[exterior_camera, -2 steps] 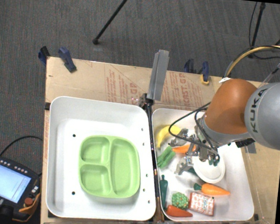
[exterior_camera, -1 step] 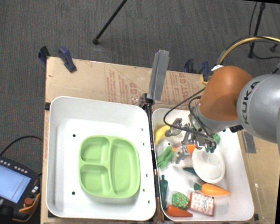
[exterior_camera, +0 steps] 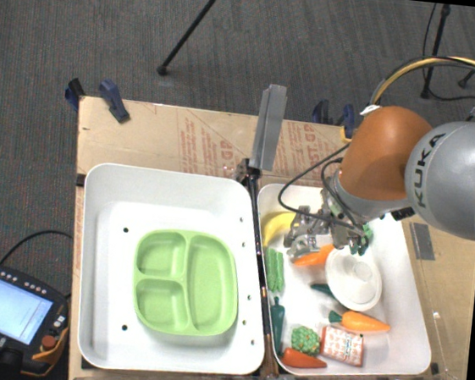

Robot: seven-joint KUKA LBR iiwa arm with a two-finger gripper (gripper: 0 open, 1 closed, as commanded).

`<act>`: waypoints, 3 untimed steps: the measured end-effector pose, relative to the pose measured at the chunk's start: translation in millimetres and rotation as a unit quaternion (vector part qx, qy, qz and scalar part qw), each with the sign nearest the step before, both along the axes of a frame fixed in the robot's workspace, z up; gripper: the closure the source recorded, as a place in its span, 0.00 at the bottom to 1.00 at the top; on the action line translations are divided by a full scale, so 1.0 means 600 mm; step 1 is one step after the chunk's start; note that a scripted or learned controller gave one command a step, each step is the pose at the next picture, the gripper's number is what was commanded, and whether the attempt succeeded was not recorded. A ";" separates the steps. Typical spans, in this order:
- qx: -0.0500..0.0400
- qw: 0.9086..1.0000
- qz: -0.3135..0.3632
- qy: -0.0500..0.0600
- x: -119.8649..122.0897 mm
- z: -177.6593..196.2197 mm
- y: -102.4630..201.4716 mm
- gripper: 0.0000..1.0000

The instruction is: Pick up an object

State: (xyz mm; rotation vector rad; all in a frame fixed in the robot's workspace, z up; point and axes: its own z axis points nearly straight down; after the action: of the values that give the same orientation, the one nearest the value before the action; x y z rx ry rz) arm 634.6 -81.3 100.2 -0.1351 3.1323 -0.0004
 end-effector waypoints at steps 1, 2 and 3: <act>-0.002 1.000 0.021 -0.006 -0.005 0.295 -0.085 1.00; 0.002 1.000 -0.021 0.002 0.002 0.283 0.020 1.00; 0.001 0.960 0.278 0.004 -0.010 0.142 0.012 1.00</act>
State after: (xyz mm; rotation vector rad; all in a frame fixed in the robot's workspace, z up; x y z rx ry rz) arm 628.7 -73.9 185.4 -1.0044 2.9778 0.0067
